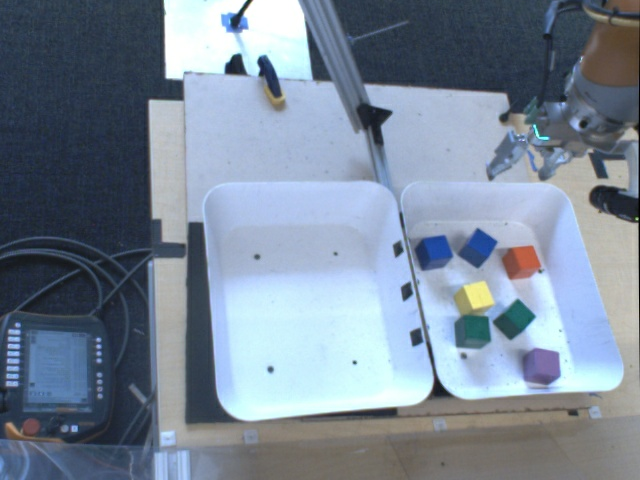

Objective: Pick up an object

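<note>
The right bin (585, 278) holds several cubes: two blue ones (434, 252) (478, 247), an orange one (521, 262), a yellow one (474, 296), two green ones (472, 330) (514, 319) and a purple one (541, 365). My gripper (527, 160) hangs above the bin's far rim, at the upper right, apart from all the cubes. Its two fingers are spread and nothing is between them.
The left bin (220, 298) sits beside the right one. A slanted metal pole (340, 58) crosses above the bench toward the gap between the bins. A teach pendant (55, 373) with cables lies at the far left. A clamp (270, 80) stands at the bench's back edge.
</note>
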`<state>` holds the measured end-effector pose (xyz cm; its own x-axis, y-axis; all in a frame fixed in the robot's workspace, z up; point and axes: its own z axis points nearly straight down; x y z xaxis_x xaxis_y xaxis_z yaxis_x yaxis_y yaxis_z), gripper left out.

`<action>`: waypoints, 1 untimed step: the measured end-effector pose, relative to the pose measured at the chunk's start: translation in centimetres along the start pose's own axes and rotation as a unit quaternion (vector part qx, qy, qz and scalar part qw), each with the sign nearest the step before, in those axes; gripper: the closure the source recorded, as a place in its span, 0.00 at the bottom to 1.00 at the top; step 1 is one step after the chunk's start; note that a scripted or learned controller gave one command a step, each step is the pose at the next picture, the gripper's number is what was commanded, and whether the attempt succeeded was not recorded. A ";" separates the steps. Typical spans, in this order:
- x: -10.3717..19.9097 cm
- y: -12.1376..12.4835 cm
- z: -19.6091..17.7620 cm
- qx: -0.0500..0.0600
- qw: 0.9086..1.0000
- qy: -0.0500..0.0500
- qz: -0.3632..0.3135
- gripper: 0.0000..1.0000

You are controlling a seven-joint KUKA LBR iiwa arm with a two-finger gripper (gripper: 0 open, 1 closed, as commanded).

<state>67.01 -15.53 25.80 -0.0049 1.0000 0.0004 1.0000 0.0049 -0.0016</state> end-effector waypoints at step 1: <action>0.0 0.1 -0.3 -0.002 1.000 -0.001 0.000 0.00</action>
